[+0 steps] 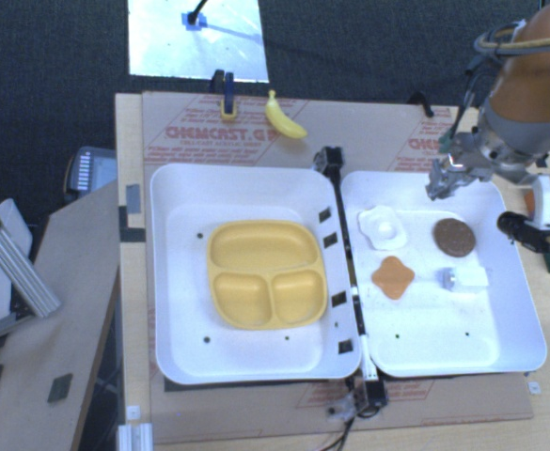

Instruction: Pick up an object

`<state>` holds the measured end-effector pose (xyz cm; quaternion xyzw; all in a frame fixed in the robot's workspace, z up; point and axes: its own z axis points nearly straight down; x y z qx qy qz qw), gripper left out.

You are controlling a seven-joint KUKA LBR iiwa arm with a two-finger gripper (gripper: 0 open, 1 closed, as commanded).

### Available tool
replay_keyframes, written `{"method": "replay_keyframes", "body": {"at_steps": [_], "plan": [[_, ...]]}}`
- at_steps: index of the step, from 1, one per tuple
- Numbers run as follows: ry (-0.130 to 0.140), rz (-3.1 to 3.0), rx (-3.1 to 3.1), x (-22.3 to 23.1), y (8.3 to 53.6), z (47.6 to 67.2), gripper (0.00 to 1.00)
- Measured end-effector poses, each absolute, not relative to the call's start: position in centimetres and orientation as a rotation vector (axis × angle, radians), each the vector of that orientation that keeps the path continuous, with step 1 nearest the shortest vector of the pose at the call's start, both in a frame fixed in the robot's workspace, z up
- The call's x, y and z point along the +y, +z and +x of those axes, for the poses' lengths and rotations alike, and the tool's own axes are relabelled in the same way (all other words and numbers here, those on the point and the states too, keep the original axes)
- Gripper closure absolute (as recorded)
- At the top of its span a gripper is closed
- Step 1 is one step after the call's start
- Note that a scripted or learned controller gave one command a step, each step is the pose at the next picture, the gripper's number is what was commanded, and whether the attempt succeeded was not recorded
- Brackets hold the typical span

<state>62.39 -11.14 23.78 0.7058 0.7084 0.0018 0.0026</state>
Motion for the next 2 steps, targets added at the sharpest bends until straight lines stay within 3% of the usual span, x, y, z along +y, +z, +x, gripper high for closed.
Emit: {"method": "replay_keyframes", "body": {"at_steps": [2], "plan": [[0.002,2.212,2.231,-0.8,22.6,61.6,1.0]]}}
